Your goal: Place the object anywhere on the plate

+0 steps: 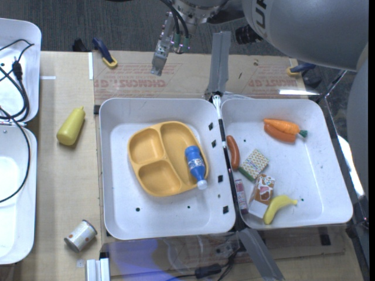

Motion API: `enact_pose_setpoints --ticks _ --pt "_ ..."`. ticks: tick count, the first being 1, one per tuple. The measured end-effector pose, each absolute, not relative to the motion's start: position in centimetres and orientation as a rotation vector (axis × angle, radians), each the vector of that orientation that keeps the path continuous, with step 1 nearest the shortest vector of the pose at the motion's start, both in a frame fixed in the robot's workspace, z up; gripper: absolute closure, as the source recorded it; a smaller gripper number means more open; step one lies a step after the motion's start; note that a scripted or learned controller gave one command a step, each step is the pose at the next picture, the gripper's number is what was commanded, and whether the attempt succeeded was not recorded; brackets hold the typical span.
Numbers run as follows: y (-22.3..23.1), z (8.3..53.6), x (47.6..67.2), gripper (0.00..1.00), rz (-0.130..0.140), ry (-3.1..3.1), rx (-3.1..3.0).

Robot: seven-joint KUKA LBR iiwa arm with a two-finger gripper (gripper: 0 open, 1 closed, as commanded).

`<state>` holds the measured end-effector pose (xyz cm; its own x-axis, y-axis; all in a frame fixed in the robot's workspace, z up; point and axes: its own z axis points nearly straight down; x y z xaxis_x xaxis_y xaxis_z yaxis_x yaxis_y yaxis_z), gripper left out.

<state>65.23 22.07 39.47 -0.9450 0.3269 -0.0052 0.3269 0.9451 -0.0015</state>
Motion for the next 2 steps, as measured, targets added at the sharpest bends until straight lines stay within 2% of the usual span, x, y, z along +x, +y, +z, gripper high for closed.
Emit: enact_pose_setpoints --ticks 1,2 --pt "22.1 40.3 65.4 1.00 -0.004 3.091 0.518" --pt "21.4 40.1 62.3 1.00 -0.002 3.113 0.418"
